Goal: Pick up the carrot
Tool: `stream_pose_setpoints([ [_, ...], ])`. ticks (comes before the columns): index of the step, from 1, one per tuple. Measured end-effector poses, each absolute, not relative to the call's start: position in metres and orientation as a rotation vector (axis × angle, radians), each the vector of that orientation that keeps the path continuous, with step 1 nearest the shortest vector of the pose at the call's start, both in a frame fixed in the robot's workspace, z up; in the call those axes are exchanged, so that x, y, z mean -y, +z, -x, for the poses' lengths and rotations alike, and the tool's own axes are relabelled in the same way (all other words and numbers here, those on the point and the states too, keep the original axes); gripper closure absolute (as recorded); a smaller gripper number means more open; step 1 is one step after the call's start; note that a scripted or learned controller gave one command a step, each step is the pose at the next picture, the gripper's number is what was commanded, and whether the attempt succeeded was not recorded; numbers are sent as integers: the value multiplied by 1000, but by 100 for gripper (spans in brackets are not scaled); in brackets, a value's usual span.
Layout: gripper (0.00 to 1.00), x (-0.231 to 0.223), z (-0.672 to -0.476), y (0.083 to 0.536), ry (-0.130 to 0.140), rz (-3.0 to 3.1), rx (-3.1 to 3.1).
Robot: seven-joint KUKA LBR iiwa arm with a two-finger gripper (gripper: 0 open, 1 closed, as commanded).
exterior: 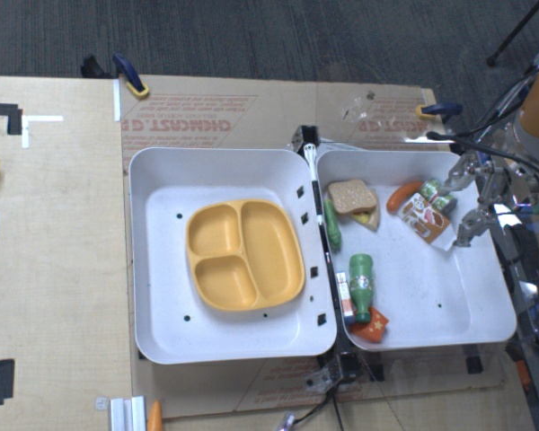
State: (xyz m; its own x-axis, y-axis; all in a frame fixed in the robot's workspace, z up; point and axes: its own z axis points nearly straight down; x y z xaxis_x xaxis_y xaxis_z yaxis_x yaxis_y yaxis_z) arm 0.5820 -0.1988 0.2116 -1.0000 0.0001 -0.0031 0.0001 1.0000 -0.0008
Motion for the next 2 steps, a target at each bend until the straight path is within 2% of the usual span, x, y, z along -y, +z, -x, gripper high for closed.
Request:
stream_pose_setpoints([
  [1,0,150,-598,368,-2,-303,-3120],
  [2,0,89,-629,444,-1,-539,-3089],
])
